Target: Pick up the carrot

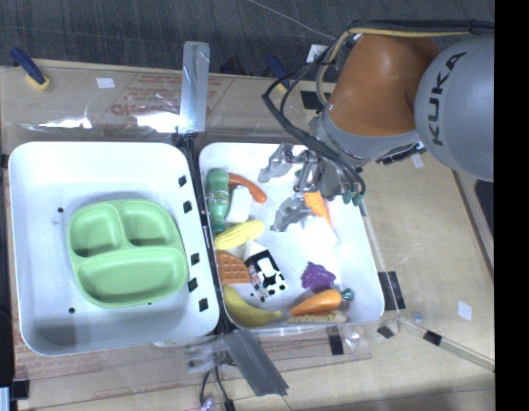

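Above the right bin (367,255), the gripper (292,188) has its jaws spread, with an orange carrot (316,205) touching the lower finger, not clearly pinched between the two. Two bins sit side by side, and a second carrot (317,301), orange with a green top, lies near the front wall beside purple grapes (317,276). One green divided plate (126,253) rests in the left bin (33,229).

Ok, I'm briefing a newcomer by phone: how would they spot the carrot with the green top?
Look in the right white bin, along its wall nearest the camera. The carrot lies there, just below the purple grapes and right of the banana. It alone is orange with a green tip.
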Available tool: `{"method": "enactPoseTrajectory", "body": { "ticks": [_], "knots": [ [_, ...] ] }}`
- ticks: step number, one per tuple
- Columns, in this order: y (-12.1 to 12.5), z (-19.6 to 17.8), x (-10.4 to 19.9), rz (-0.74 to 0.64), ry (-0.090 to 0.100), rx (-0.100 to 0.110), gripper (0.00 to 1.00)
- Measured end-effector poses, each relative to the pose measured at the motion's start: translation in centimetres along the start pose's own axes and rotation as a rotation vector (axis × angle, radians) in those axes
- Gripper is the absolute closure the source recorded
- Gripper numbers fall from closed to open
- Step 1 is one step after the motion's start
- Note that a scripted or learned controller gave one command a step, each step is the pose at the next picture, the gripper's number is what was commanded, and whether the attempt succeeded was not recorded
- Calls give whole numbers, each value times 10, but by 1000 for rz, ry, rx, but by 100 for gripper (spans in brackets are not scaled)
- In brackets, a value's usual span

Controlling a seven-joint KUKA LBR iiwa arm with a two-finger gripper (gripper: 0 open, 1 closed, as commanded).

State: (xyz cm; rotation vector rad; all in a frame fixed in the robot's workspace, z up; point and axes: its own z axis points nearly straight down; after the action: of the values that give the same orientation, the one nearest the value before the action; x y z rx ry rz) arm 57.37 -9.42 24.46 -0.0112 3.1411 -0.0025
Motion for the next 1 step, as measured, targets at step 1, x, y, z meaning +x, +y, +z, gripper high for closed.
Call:
{"method": "enactPoseTrajectory", "body": {
  "ticks": [1],
  "knots": [
    [-44, 63, -63, -173, 2, -2, 0]
  ]
}}
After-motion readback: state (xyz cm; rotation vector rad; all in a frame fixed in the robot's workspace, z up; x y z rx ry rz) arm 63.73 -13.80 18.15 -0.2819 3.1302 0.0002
